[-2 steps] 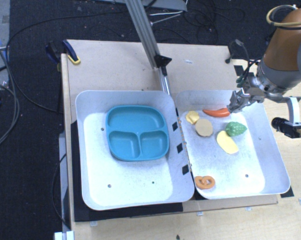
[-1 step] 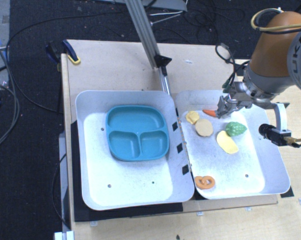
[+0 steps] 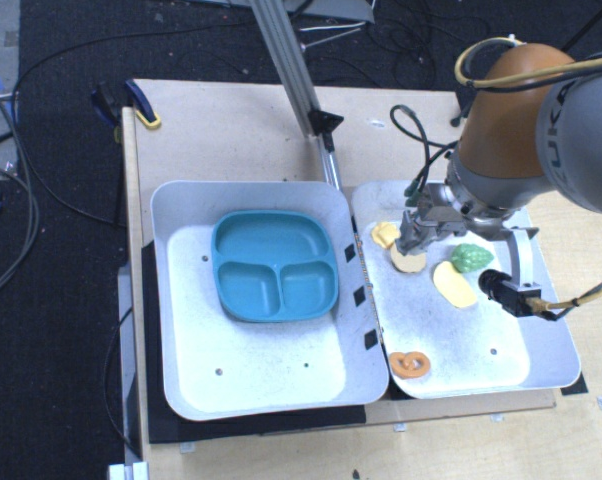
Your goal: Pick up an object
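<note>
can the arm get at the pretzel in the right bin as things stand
Probably yes. The pretzel lies alone near the front of the right bin, with bare floor around it, apart from the gripper and the other food pieces.

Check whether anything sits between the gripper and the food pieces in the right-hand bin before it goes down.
Nothing visible does. The gripper is low in the right bin, right over the tan round piece, with the small yellow piece beside it. The larger yellow piece and green piece lie further right, apart from it.
</note>
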You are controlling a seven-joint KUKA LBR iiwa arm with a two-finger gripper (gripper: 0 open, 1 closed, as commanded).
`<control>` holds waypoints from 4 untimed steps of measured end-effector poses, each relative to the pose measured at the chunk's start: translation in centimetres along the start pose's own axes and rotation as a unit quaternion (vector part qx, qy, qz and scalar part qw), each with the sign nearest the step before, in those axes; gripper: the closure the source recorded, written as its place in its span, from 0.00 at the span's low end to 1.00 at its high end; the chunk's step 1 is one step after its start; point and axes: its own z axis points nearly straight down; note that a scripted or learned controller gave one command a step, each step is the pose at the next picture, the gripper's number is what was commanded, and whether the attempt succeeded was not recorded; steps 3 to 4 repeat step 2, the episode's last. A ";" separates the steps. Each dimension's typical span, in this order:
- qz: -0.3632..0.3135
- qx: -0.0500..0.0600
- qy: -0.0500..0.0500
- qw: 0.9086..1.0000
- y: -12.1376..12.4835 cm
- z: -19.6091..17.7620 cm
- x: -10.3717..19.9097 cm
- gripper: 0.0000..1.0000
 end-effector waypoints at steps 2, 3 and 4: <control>0.000 0.000 0.000 1.000 -4.6 0.5 10.3 1.00; 0.000 0.000 0.000 1.000 -4.6 0.5 10.3 1.00; 0.000 0.000 0.000 1.000 -4.6 0.5 10.3 1.00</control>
